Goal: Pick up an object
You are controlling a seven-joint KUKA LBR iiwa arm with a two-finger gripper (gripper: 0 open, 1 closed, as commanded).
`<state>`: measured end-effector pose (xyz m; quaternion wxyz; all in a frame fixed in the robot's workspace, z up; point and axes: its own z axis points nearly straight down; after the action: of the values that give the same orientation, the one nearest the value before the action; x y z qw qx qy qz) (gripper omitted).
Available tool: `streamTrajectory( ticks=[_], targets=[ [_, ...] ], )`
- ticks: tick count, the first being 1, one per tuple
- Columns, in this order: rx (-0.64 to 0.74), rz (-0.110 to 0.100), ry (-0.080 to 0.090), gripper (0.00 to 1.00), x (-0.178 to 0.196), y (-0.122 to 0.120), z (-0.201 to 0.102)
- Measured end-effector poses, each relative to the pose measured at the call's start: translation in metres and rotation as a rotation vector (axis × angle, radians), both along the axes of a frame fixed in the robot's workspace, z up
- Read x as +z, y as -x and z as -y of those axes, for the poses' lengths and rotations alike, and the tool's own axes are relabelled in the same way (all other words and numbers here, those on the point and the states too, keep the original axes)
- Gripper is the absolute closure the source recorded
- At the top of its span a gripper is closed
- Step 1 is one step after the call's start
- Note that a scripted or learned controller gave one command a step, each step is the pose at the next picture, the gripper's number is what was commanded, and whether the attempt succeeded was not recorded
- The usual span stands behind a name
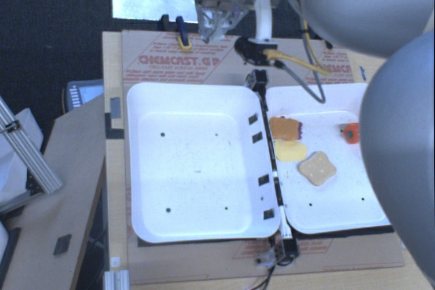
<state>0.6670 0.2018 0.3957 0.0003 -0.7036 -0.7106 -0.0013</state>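
Hanging high behind the bins, the end effector [216,22] sits well apart from every object; whether it is open or closed, I cannot tell. Nothing looks picked yet. A tan toast piece [317,168], yellow slice [291,151], orange-purple item [286,128] and small red piece [351,133] lie in the right bin [340,217]. Cardboard covers the tabletop [170,61]; dark floor surrounds it.

Both bins are plain white: the left bin [194,166] bears a few small dark dots, as does the right bin [340,204]. In the right one lie an orange-brown piece [285,128], a pale yellow piece [291,151], a beige square piece [317,168] and a small red-orange thing [350,133]. The table [173,59] is tan with red lettering.
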Motion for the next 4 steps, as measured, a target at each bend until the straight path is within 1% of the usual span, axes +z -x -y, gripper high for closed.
streamTrajectory(
  ticks=[1, 2, 3, 4],
  targets=[
    [-0.002, 0.017, -0.003, 1.00, 0.150, -0.001, -0.002],
    [-0.003, 0.000, 0.000, 1.00, 0.139, -0.001, -0.034],
    [-0.004, 0.000, 0.001, 0.00, 0.140, -0.001, -0.033],
    [0.001, 0.003, 0.000, 1.00, 0.151, -0.001, -0.033]
  ],
)
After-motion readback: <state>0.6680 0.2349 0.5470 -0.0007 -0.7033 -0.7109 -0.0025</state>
